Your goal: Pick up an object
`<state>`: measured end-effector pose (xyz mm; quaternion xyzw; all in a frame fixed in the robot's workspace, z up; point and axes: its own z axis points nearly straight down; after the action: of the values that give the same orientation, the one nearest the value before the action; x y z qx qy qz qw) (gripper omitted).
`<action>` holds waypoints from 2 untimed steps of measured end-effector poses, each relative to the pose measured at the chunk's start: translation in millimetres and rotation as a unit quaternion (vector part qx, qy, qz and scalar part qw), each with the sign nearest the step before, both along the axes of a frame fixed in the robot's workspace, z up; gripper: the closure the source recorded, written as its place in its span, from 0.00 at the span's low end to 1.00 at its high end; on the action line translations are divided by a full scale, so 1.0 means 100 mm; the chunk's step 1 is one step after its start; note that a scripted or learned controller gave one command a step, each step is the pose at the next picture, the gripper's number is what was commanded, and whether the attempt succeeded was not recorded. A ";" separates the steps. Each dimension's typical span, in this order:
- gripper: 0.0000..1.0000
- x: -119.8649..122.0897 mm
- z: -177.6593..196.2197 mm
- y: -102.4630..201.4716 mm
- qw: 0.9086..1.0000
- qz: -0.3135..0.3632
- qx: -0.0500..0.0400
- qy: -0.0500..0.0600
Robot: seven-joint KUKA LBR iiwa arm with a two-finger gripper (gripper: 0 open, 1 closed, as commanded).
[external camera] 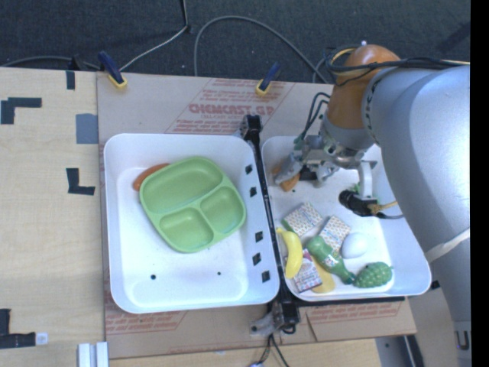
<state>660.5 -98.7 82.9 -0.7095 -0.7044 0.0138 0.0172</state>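
The gripper (pixel 293 170) seems pinched on a small orange piece (pixel 287 180) at its fingertips; so shallow a hold could slip during lifting.

You had blue-and-yellow clamps at twelve o'clock (pixel 113 73) and one o'clock (pixel 268 82) pinning the cardboard sheet (pixel 214 109); black cables (pixel 229 23) looped above.

Robotics lab test station. Cardboard sheet (pixel 221 109) covers the table (pixel 46 205), held at its far edge by spring clamps (pixel 112 71). Black tape marks (pixel 76 180) left of the cardboard; loose cables (pixel 229 25) run over dark carpet (pixel 92 14) beyond it.
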 end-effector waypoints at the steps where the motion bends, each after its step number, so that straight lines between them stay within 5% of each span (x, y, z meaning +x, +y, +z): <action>1: 1.00 -0.01 0.08 -0.01 1.000 0.001 -0.002 0.002; 2: 0.00 -0.01 0.08 -0.01 1.000 0.001 -0.002 0.001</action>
<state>659.7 -100.0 91.4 -0.7088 -0.7050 0.0161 0.0166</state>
